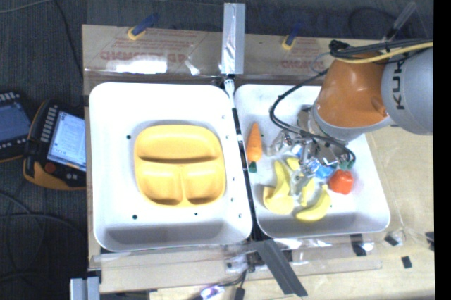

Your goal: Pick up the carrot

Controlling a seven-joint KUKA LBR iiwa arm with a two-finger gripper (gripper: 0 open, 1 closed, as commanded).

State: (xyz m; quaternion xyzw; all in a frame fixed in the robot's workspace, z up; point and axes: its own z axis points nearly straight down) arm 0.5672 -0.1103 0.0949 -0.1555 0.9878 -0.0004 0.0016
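A: What's the biggest thing over there?

B: The desk (141, 52), with two white bins side by side on it. I'll place everything from the carrot (254, 141), since that's what matters.

A: Go on.

B: The left bin (113, 151) lies left of the carrot, across the divider. A yellow tray (180, 163) with three compartments sits in its middle, well apart from the carrot.

A: And the carrot's own bin?

B: The right bin (366, 214). The carrot lies along its left wall, orange end up toward the far side, green tip pointing down toward us. It sits just beside the divider.

A: Where's the arm?

B: The arm (366, 91) comes in from the right of the carrot, orange band above the wrist, black cables looping round it. The pincer (308, 163) hangs over the middle of that bin, right of the carrot and a little lower, apart from it.

A: Open or closed?

B: I can't tell; the wrist and cables cover too much. The carrot isn't in it, that much I see.

A: Anything else in there?

B: Bananas (296, 201), below and right of the carrot, partly under the pincer. A small red fruit (342, 182) lies farther right. Something blue (323, 169) shows by the pincer; I can't make it out.
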